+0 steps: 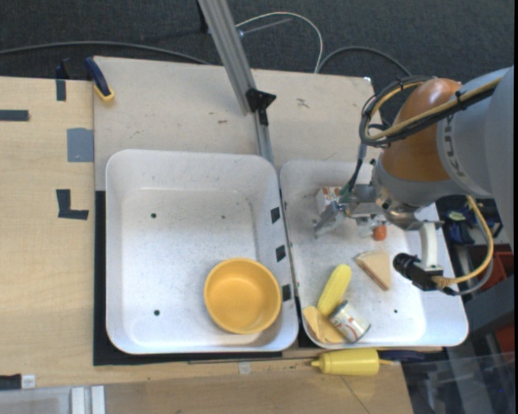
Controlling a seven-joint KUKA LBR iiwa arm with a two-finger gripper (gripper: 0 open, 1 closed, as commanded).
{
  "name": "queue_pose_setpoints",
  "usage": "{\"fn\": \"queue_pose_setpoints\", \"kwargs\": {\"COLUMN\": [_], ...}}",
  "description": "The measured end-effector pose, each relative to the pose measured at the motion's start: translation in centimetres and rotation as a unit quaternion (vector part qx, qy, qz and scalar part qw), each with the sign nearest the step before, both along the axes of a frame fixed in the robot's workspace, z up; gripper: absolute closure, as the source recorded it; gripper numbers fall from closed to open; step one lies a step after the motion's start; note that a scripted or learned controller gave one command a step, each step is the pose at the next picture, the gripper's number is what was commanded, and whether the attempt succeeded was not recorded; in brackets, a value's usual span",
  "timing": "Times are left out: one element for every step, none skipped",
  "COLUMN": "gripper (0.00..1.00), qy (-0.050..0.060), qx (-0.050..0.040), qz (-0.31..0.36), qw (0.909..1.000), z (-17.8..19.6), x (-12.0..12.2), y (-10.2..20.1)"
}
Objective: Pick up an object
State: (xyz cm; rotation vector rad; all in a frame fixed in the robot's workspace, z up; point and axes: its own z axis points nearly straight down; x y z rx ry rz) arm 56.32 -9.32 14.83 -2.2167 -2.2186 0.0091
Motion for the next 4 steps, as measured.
{"fn": "queue_pose_setpoints", "kwargs": {"gripper": [0.00, 1.00, 1.00, 1.00], "qy": [0.000, -0.002, -0.006, -0.006], "qx": [0.0001, 0.0006, 0.0000, -0.0001], "qz": [0.000, 0.001, 0.000, 0.001], "qw": [1.0000, 1.0000, 1.0000, 1.0000], "z": [-5.5, -4.2, 1.9, 7.4], "x": [-0.2, -0.1, -0.6, 0.3], "y": [0.1, 0.1, 0.2, 0.9]}}
